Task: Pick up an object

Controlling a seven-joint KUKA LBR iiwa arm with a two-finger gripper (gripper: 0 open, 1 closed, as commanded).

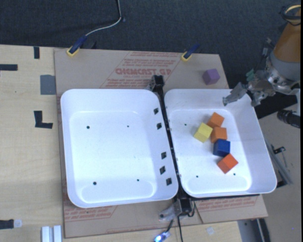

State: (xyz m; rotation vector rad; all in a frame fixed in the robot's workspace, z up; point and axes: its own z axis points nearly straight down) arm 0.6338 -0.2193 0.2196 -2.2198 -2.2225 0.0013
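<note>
1. The pick looks not yet begun: the gripper (241,94) hangs over the far right corner of the right bin (192,185), and it holds nothing.
2. Five blocks lie together in this bin: a yellow block (203,132), two orange blocks (216,119), a blue block (221,147), another orange one (227,163).
3. How wide the hand stands, I cannot tell; it is small and blurred

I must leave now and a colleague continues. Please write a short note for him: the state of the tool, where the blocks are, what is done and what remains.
Tool: above the right bin's far right corner, holding nothing.
Blocks: yellow, three orange and blue clustered in the right bin. Purple block lies on the cardboard outside the bins.
Done: nothing picked.
Left: descend, grasp one block, lift.
</note>
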